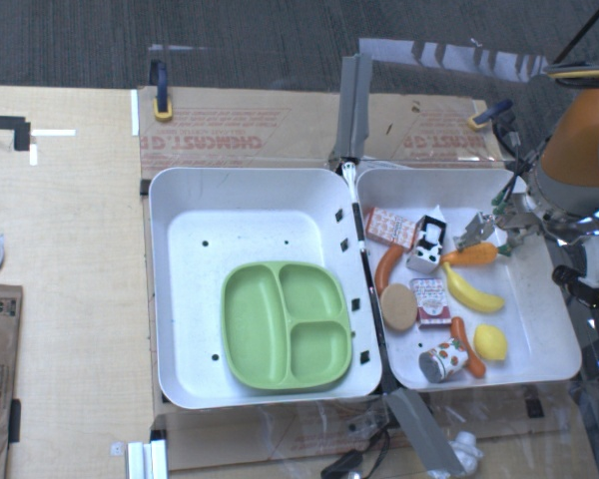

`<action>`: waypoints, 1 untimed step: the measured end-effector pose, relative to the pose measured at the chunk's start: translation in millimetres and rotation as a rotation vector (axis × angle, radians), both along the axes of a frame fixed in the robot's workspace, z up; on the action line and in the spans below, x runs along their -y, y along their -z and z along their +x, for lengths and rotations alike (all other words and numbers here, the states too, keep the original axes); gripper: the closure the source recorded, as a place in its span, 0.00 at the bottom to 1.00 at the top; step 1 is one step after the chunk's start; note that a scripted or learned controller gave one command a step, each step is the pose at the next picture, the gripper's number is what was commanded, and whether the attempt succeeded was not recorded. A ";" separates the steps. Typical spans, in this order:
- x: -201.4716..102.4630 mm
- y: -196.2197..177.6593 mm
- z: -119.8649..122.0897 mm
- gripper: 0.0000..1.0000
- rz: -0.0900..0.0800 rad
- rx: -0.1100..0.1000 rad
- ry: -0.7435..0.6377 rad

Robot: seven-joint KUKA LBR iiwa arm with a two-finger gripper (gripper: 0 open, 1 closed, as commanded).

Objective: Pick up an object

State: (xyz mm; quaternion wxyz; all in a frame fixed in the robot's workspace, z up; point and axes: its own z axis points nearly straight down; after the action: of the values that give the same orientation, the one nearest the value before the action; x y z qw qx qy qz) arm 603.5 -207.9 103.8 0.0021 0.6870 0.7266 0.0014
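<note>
Gripper (476,233) sits low in the right bin (559,312) just above the toy carrot (470,255), jaw state unclear; carrot looks light, rigid, slick plastic, so pinch across its thick mid-body, not the taper.

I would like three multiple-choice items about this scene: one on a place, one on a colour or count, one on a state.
1. Where is the green divided plate?
A. in the left bin
B. in the right bin
C. on the wooden bench

2. How many compartments does the plate have?
A. two
B. three
C. five

3. How does the banana lie?
A. on the bin floor beside the carrot
B. on the plate
C. on the bench outside the bins

Key: 1 A, the plate sits inside the left bin. 2 B, its ridges separate three sections. 3 A, it lies in the right bin just below the carrot, near the end effector.
</note>
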 end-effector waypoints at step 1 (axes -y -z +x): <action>-44.3 12.1 -35.7 0.00 0.001 -0.006 -0.120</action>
State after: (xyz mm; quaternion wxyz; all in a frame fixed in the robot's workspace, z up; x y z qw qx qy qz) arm 567.9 -163.6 91.7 -0.0003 0.6424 0.7664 -0.0002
